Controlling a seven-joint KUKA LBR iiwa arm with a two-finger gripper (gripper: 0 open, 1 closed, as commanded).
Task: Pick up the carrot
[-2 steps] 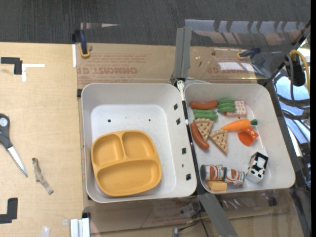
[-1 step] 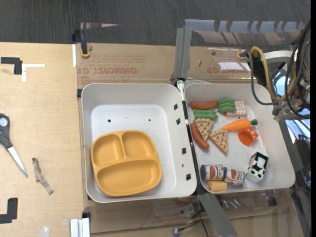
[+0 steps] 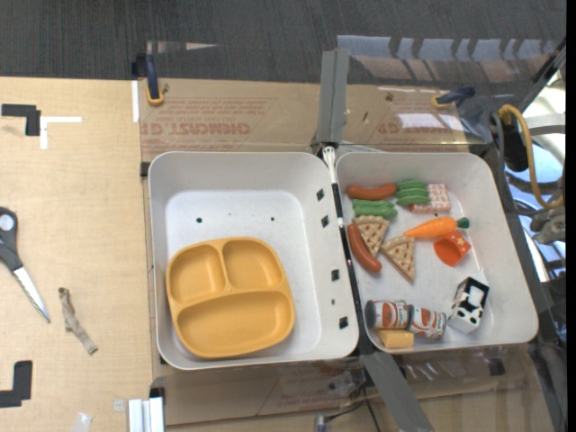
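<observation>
The carrot (image 3: 434, 228) is orange with a green tip at its right end. It lies nearly level in the middle of the right bin (image 3: 509, 232), just above a red pepper piece (image 3: 453, 248) and right of a pizza slice (image 3: 400, 257).
Around the carrot lie a sausage (image 3: 372, 191), green pea pods (image 3: 412, 191), a hot dog (image 3: 364, 247), a can (image 3: 391, 314), a cheese wedge (image 3: 395, 337) and a black-and-white carton (image 3: 469, 304). The left bin (image 3: 236, 180) holds a yellow divided plate (image 3: 230, 295). Scissors (image 3: 20, 273) lie on the bench at left.
</observation>
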